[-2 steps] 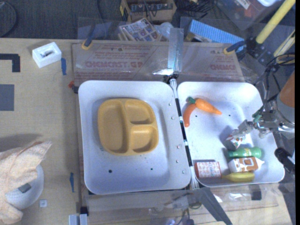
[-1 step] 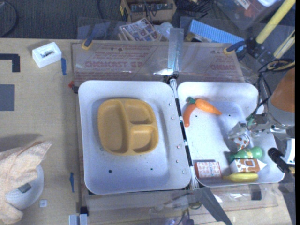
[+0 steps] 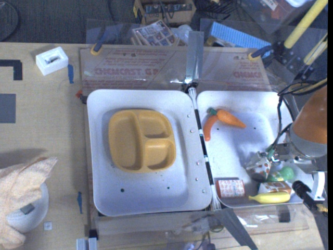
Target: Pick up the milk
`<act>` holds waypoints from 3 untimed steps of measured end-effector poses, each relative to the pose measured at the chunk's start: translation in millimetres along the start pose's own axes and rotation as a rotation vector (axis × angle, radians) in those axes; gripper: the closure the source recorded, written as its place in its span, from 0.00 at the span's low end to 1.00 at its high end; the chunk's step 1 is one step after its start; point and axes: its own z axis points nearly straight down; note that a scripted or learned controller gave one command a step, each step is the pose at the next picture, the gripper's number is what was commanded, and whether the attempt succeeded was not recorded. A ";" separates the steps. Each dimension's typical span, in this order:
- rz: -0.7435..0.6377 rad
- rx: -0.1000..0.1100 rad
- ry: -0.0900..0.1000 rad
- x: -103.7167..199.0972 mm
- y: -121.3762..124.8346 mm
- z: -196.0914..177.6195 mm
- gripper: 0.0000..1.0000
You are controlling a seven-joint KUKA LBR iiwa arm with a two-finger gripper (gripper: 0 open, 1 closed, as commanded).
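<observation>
End effector (image 3: 272, 159) low in the right bin (image 3: 244, 139), near-right corner, over a clutter of small items. Spread or pressed together: cannot tell, the wrist hides it. Nothing visibly pinched.

Just beside it: a green piece (image 3: 286, 172), and a banana (image 3: 269, 197) against the near wall.

Milk (image 3: 230, 188) (my reading: the small red-and-white carton) lies on its side at the near wall, left of the banana, apart from me.

To do this well: lift clear of the clutter, shift left along the near wall, centre over the carton, and close across its narrow sides. The wall is close, so descend straight.

Farther out: two carrots (image 3: 221, 120) at the bin's back; a yellow tray (image 3: 141, 139) in the left bin (image 3: 156, 191); the bench (image 3: 41, 103) beyond.
</observation>
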 end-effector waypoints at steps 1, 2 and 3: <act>0.004 -0.008 -0.004 -2.4 1.7 -11.7 1.00; 0.004 -0.007 -0.004 -2.4 1.4 -11.4 0.00; -0.080 -0.001 -0.003 40.1 -16.1 -0.4 0.00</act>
